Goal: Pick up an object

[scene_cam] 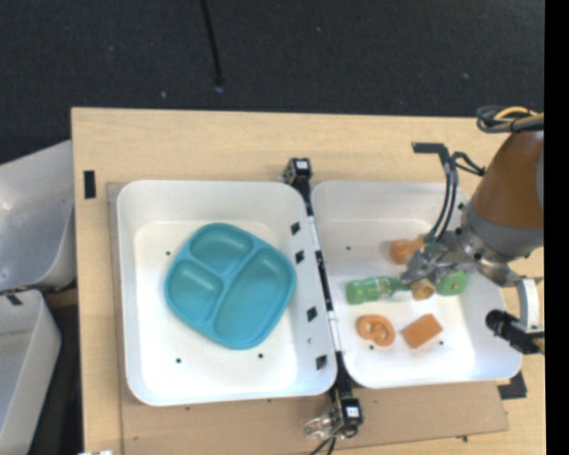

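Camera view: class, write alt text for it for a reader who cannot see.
A robot arm reaches into the right bin, its gripper low among small toys: a green bottle, an orange ring and an orange block. The left bin holds a blue divided plate.

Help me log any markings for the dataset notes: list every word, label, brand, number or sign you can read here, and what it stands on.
None can be read.
Blue plate: plain, no text.
Green bottle: no label can be made out; too small and blurred.
Orange pretzel and orange block: no marks.
Bins and bench: only small dark tabs and clips, no lettering.
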You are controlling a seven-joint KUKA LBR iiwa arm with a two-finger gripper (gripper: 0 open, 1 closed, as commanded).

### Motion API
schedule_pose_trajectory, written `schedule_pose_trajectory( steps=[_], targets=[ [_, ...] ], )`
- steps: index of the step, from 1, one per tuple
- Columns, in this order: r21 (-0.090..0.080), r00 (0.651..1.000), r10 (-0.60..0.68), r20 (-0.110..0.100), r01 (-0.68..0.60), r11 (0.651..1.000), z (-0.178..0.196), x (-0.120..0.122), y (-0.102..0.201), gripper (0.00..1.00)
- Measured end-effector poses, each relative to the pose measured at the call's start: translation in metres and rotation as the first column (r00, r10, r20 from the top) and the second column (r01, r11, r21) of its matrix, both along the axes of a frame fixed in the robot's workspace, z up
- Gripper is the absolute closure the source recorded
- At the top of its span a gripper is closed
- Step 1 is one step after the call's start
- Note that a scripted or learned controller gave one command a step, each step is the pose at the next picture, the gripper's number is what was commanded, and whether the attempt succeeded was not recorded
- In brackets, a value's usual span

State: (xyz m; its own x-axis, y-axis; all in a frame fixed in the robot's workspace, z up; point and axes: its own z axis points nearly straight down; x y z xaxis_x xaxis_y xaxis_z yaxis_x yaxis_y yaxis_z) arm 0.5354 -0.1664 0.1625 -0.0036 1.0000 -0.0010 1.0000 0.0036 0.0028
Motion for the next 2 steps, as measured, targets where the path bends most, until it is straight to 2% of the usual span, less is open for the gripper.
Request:
schedule_pose_trajectory(
  steps=[2],
  targets=[
    [0.0, 1.0, 0.001, 0.0, -0.001, 1.0, 0.111, 0.003, 0.005, 1.0]
  ],
)
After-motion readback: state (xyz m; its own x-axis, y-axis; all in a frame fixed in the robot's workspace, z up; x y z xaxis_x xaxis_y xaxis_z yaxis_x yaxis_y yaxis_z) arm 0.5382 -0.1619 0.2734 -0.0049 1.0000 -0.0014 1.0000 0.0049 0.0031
